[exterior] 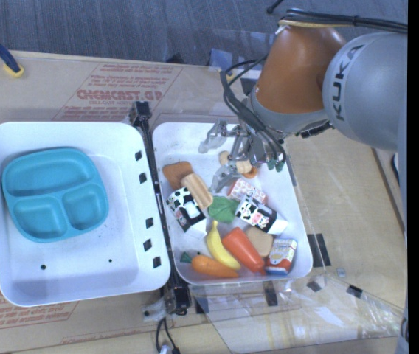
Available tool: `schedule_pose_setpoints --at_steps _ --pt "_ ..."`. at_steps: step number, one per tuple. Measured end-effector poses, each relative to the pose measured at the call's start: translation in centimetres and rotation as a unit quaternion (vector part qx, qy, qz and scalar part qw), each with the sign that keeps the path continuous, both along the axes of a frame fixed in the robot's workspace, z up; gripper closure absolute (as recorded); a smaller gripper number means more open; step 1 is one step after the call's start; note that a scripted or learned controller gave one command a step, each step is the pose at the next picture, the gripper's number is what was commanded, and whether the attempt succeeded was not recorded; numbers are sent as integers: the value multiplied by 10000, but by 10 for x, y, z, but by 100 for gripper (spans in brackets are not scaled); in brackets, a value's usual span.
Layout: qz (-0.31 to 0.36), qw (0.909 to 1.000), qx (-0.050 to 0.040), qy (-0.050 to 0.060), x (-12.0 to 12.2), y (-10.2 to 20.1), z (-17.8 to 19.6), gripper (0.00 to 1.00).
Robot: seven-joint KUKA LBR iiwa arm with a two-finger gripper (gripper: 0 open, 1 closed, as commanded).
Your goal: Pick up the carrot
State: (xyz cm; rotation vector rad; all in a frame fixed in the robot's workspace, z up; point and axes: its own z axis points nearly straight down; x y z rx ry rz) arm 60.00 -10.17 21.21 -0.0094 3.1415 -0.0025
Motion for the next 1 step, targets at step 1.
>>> schedule_pose_setpoints --at_steps 1 --pt "-863 9962 -16 -139 -1 -22 -95 0"
